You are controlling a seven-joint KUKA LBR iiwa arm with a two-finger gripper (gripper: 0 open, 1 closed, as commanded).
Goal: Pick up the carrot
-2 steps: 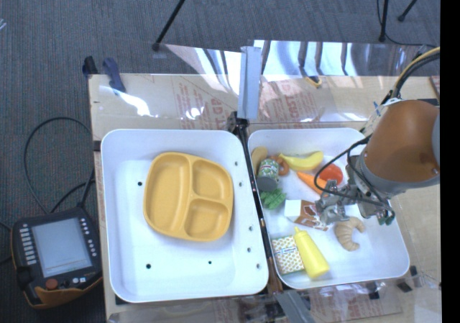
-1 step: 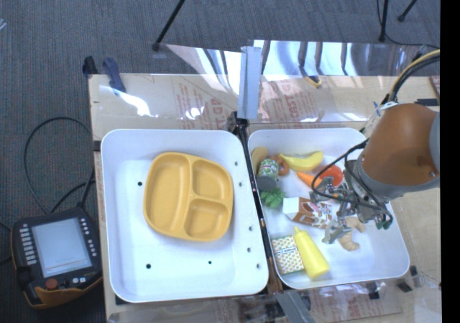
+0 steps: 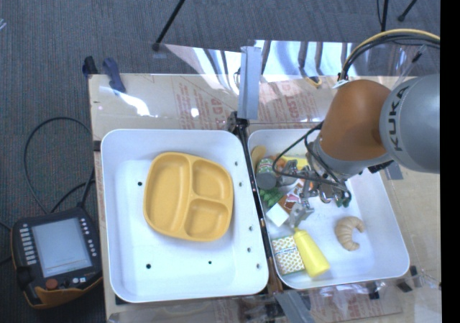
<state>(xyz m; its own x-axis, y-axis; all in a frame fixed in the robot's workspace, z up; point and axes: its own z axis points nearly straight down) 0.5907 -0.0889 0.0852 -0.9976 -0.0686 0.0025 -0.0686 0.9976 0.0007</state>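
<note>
My gripper [image 3: 305,201] hangs low over the middle of the right bin [image 3: 381,199], under the arm's orange band [image 3: 353,127]. It sits above a crowded heap of toy food. A small orange-red piece [image 3: 290,201] shows just left of the gripper; I cannot tell whether it is the carrot. The wrist and cables hide much of the heap below them.
In the right bin lie a croissant [image 3: 351,232], a yellow bottle [image 3: 310,254], a checkered packet [image 3: 285,254], green pieces [image 3: 272,198] and a small can [image 3: 266,166]. The left bin [image 3: 129,257] holds a yellow divided plate [image 3: 189,196]. A teach pendant [image 3: 56,249] lies at the far left.
</note>
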